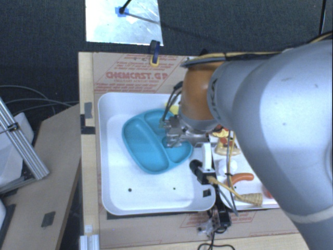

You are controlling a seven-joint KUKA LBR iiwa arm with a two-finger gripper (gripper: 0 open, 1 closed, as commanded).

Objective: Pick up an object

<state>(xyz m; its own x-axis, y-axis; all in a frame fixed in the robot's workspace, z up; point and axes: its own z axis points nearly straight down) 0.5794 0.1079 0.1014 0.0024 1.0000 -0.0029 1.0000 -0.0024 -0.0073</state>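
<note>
- The claw [171, 138] hangs under the orange wrist band, low over the left bin, at the right end of a blue tray. The arm's grey bulk covers much of it, and I cannot tell whether it is spread, pressed together or pinching anything.
- The blue tray [147, 146] lies directly under and to the left of the claw. Its right compartment sits beneath the claw and its larger compartment reaches out to the left. Whether the claw touches the tray I cannot tell.
- The tray's long axis runs at a slant, from far-left to near-right across the bin. A move to grasp it would, I judge, have to take a rim or the ridge between compartments, since the flat floor offers nothing to pinch.
- The tray looks like smooth, glossy blue plastic, shallow, rounded at the corners and split into compartments by a raised ridge.
- The left bin [145, 199] is white, with bare floor near the tray.
- The right bin [210, 158], mostly under the arm, holds small items: an orange piece [243, 177] and a tan cone [252, 198] near its front edge.
</note>
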